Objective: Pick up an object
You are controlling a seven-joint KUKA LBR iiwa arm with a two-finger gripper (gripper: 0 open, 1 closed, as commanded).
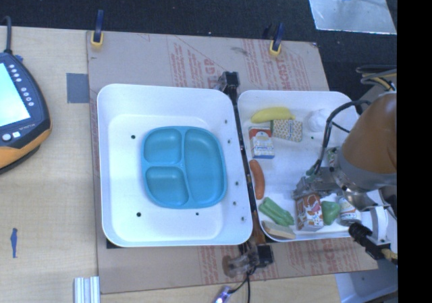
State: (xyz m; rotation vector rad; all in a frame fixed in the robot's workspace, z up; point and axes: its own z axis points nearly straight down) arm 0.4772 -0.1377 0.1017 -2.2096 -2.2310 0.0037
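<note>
- The bench (54, 227) is pale wood, with a brown cardboard sheet (202, 59) clamped over its middle by two clips at the far edge.
- The left bin (115, 160) is shallow and white, sitting on the cardboard toward the bench's left-centre; it touches the right bin along their shared edge.
- The right bin (297, 102) is also white and lies toward the bench's right edge — all the small objects sit inside it.
- The arm (371, 143), orange-banded and grey, hangs over the right bin's right side and near corner.
- A blue divided plate (183, 167) with three compartments lies flat in the middle of the left bin.
- A handheld control pendant (19, 113) rests at the bench's left edge.
- The pincer (317, 183) is low over the right bin's near half, just above a red-and-white packet (310, 214); I cannot tell how its grip stands, and nothing is seen clamped in it.
- A yellow banana (272, 114) lies near the right bin's far edge, with a small patterned box (288, 130) just beside it.
- A red-and-white carton (262, 143) stands near the bin's left wall.
- An orange sausage (257, 179) lies along that left wall.
- A green pepper-like piece (275, 210) sits toward the near-left corner — a pale flat piece (278, 230) lies at the near edge below it.
- A small green item (331, 212) sits just beside the packet.
</note>
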